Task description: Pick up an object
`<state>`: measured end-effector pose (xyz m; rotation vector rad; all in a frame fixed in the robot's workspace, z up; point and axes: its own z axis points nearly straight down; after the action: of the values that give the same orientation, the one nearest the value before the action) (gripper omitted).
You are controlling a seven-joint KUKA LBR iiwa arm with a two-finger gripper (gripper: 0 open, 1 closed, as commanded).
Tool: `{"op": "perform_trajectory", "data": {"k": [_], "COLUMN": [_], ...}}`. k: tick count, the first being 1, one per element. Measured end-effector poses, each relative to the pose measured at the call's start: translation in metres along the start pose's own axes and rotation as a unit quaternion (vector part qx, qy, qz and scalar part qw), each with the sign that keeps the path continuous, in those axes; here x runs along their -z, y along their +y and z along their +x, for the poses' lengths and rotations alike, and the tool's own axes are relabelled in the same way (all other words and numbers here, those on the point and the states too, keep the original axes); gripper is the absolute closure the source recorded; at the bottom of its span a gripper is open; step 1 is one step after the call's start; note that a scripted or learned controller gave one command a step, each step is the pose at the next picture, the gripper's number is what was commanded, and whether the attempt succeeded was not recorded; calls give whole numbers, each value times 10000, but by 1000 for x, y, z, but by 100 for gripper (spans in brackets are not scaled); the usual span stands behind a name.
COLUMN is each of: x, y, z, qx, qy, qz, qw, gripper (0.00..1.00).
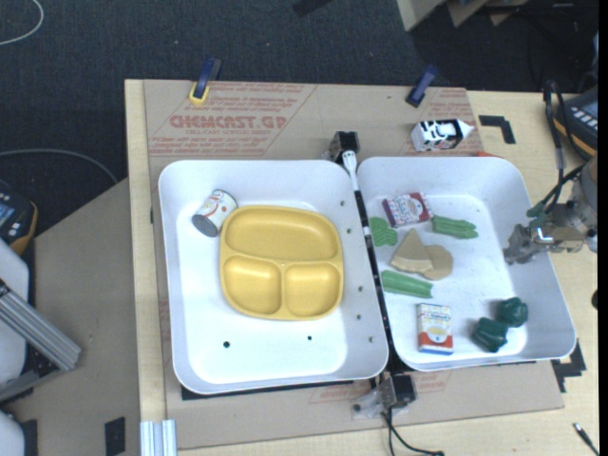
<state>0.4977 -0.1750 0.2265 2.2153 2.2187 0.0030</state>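
The right bin holds several small things. At its back lie a red and white packet and a light green piece. A tan wedge rests in the middle, with a green pod just in front of it. Near the front are a small white and orange box and a dark green lumpy object. My gripper hangs at the bin's right rim, apart from all of them, with nothing seen in it.
The left bin holds a yellow divided plate and a small can lying on its side. A black and white object sits on the board behind the right bin. Blue clamps grip the board's far edge.
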Motion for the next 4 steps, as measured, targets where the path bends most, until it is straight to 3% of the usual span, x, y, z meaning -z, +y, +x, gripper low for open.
{"op": "perform_trajectory", "data": {"k": [1, 2, 3, 4], "x": [9, -7, 7, -8], "y": [36, 76, 113, 99], "z": [43, 78, 109, 104], "qx": [19, 19, 13, -12], "qy": [8, 11, 10, 18], "qz": [2, 6, -4, 53], "qw": [10000, 10000, 10000, 10000], "gripper": [100, 100, 100, 100]}}
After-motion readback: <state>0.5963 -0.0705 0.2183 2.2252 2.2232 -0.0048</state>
